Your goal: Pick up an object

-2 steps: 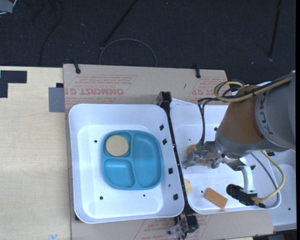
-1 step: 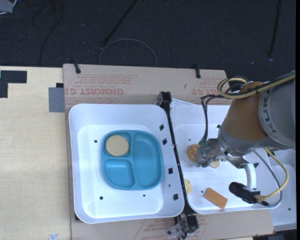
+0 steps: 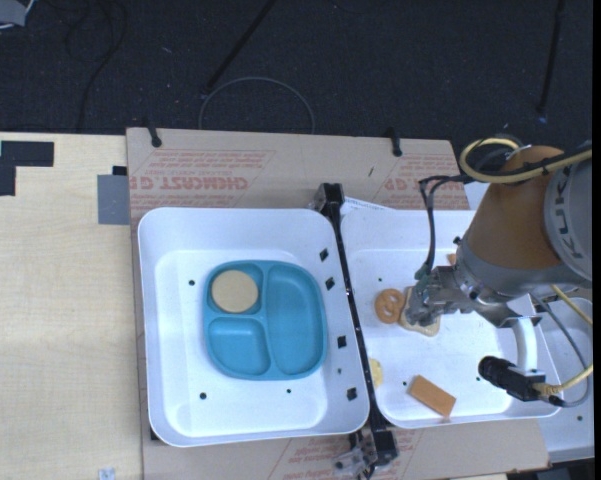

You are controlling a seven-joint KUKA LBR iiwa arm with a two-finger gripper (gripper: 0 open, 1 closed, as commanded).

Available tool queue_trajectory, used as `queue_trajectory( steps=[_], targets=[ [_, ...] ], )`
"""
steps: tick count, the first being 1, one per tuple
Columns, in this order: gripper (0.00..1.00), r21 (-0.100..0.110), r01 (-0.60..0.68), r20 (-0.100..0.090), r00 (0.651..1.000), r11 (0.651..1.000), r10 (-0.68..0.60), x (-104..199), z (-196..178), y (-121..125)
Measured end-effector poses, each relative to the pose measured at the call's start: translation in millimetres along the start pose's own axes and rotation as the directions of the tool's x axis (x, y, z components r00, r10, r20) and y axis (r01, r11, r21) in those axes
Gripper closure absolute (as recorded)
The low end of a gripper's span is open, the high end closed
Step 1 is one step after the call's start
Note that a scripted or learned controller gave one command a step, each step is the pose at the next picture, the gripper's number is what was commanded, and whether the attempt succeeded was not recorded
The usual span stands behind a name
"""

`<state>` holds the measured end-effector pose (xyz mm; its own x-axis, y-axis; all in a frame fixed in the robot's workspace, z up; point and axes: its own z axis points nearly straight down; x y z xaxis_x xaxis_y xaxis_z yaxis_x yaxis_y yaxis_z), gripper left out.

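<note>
Blue tray (image 3: 280,338) holds a tan disc (image 3: 234,290) in the left bin (image 3: 170,238); jaws' state indiscernible.

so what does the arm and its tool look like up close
The arm is grey, with a broad orange band above the wrist. Black and yellowish cables loop around it. The tool is a small dark grey metal assembly.

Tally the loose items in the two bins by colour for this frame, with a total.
Blue: 1, the divided plate in the left bin.
Tan: 1, the round cookie in the plate's upper left compartment.
Orange-brown: 2, the pretzel and the rectangular block in the right bin.
Pale yellow: 1, the small piece at the right bin's left wall.
Total: 5
</note>
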<state>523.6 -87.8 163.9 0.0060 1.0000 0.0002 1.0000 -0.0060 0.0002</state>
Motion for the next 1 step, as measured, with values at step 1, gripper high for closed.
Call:
queue_trajectory(
  steps=[1],
  targets=[
    [1.00,-0.001,0.006,0.000,1.000,1.000,-0.006,1.0,-42.3,0.8]
  ],
)
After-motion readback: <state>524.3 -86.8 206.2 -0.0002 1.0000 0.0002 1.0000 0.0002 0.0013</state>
